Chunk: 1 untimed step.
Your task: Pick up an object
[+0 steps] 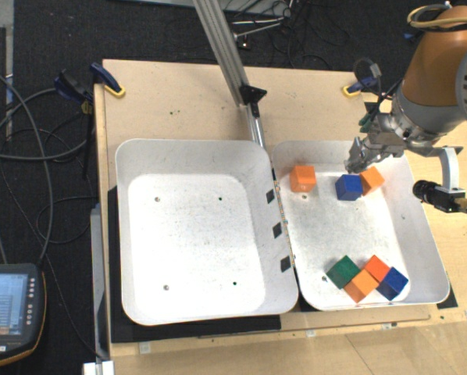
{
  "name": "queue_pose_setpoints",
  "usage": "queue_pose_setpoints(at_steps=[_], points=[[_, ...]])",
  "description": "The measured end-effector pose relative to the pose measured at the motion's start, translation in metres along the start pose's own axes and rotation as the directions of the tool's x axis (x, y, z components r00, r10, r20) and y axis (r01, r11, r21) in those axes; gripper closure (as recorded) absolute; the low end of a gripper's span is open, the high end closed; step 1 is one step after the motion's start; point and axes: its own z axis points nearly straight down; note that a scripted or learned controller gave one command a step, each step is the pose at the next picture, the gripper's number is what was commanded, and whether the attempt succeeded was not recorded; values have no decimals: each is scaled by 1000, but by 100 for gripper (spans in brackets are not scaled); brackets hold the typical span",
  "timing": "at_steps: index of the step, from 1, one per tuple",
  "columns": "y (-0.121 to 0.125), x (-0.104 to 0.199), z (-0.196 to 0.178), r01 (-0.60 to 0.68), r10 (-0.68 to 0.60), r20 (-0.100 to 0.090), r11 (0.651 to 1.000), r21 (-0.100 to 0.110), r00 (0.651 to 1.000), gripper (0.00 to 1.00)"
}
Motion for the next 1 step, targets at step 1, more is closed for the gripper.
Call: queue_pose_setpoints(at_steps=[1], points=[[-11, 43, 4, 0, 0, 0, 1000, 1, 1000, 100]])
